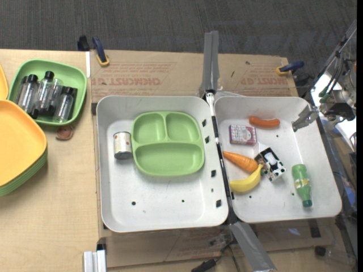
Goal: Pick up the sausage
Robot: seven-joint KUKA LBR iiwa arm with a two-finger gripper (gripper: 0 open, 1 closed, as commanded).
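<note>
The gripper (304, 119) hangs at the right-hand rim of the right bin (286, 207), near the far corner; its grey fingers appear as one slanted wedge and, at this size, whether they are parted or closed cannot be told. Nothing is seen between them. The sausage (264, 121), an orange-red link, lies flat on the bin floor toward the far wall, near the gripper on its left but apart from it, with bare white floor between the two. Just in front of the sausage sits a small pink packet (243, 134). Farther toward the near side lie a carrot (240, 161), a banana (247, 181) touching the carrot's thick end, a small black-and-white object (271, 164) just beside the banana's tip, and a green bottle (302, 185) lying on its side near the right wall. In the left bin (159, 211) rest a green divided plate (168, 143) and, beside it, a small can (122, 145) on its side.

Progress, as judged: the pick is not yet made. The sausage rests untouched; approach, closure and lift all appear to remain. The link lies clear of its neighbours, so access looks unobstructed.
</note>
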